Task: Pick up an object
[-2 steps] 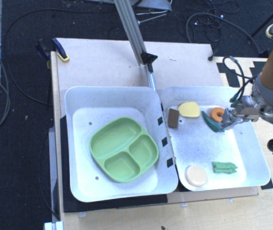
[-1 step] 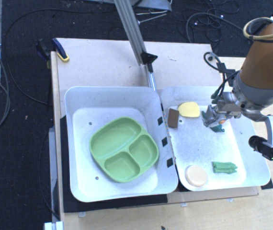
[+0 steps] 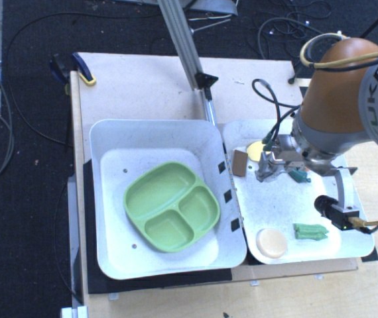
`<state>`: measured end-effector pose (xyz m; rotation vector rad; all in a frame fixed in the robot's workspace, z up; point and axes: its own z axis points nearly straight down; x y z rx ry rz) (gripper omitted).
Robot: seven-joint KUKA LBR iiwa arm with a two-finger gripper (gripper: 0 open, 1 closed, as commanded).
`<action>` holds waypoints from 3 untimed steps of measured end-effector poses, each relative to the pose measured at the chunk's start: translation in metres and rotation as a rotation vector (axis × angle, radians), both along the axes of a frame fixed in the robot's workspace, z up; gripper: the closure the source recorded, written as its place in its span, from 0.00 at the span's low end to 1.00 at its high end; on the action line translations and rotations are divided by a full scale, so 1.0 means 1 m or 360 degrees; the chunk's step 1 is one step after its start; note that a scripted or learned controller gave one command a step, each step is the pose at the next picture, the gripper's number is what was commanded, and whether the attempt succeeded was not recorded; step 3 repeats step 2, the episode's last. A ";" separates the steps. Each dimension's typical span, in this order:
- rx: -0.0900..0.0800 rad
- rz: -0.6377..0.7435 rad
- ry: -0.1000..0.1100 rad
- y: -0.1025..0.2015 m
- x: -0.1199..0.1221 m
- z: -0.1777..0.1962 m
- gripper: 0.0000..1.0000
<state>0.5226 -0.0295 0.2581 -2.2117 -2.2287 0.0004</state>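
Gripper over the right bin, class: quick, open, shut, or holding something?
Gripper: cannot be told; it hangs low over the right bin, near a brown block.

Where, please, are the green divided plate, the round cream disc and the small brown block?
green divided plate [image 3: 171,206]: camera view, on its central ridge.
round cream disc [image 3: 271,242]: camera view, on its top face.
small brown block [image 3: 240,163]: camera view, on its middle.
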 end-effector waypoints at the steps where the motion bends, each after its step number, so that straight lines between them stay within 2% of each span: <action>1: -0.0001 -0.0001 0.0001 0.045 0.007 -0.012 1.00; 2: -0.0002 -0.0002 -0.0002 0.095 0.016 -0.023 1.00; 3: -0.0002 -0.0002 -0.0002 0.095 0.016 -0.023 1.00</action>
